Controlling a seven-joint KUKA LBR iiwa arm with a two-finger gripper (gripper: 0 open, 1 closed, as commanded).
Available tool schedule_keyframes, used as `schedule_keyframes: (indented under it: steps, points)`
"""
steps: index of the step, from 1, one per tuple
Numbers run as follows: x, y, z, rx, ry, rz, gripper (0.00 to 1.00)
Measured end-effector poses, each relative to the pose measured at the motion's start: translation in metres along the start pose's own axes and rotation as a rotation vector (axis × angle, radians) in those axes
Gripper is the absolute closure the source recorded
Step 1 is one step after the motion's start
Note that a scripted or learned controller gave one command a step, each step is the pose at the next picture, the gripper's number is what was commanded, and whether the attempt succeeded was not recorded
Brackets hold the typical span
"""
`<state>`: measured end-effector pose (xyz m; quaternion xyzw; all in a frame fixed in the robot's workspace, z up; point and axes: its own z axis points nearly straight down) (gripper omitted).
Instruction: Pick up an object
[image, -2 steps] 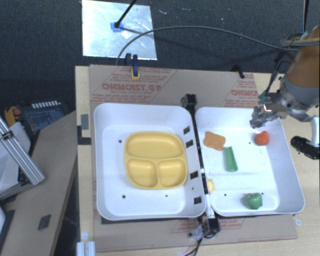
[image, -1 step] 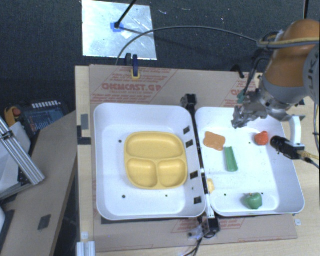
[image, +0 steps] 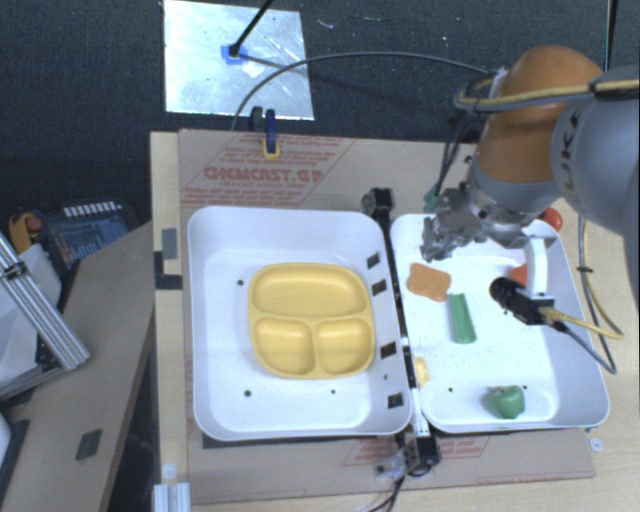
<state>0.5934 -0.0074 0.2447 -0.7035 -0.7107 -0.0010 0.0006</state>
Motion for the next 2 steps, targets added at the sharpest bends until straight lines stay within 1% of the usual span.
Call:
schedule_keyframes:
  steps: [1, 2]
  points:
    - [0.052, 0.005, 0.015, 0.0, 0.0, 0.0, 1.0]
    - [0.106, -0.002, 0.027, 0.001, -0.001, 0.0, 1.0]
